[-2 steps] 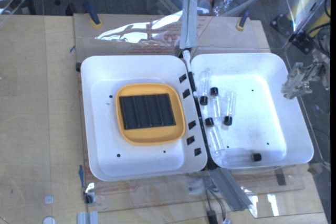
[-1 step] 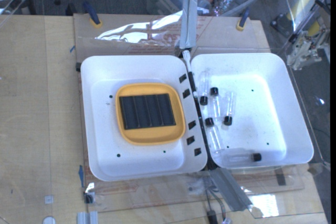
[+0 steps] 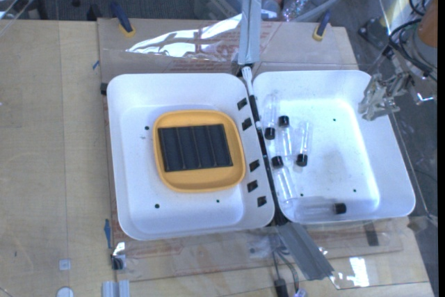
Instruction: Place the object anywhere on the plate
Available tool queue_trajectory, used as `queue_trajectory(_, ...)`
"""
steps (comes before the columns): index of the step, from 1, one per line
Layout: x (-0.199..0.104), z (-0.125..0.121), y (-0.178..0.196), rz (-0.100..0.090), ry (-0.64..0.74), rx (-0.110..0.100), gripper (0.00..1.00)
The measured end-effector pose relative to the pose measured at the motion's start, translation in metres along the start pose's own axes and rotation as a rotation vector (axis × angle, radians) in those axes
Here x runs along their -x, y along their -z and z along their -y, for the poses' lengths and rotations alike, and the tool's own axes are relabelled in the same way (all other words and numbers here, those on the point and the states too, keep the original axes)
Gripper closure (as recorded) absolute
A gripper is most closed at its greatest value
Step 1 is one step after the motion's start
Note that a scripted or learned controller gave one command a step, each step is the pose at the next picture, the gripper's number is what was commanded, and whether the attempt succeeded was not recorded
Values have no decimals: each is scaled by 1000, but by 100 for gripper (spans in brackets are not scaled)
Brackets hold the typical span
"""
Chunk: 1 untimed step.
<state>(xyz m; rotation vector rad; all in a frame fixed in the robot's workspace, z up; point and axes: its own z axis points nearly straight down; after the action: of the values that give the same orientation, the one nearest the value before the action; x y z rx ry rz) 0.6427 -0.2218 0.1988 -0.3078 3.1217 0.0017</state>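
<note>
My target is any one of the clear tubes with black caps lying in the right bin (image 3: pixel 389 170). Using the yellow plate (image 3: pixel 200 181) as reference: it sits in the left bin (image 3: pixel 132 149), carrying a dark ribbed insert (image 3: pixel 195 147), and every tube lies to its right, past the divider between the bins.

Tube positions from the plate:
- Two tubes (image 3: pixel 272 123) lie nearest the plate, close against the divider wall.
- One tube (image 3: pixel 302 146) rests a little further right, black cap toward the near edge.
- One tube (image 3: pixel 281 177) lies below those, also near the divider.
- One long tube (image 3: pixel 320 206) lies along the near wall of the right bin, cap on its right end.

Risks — as judgements. The tubes are transparent and round, so a grasp could slip or roll one away. Those against the divider leave little finger room on that side; a descent there could strike the wall. Tubes lying close together could be pinched as a pair, or one could knock the other.

My gripper (image 3: pixel 379 99) hovers over the far right rim of the right bin, well apart from the plate and from every tube. It touches and holds nothing — whether its fingers are spread or closed I cannot tell.
</note>
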Motion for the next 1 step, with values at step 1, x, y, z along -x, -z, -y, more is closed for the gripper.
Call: queue_trajectory(1, 26, 5, 92, 5, 221, -2, 100)
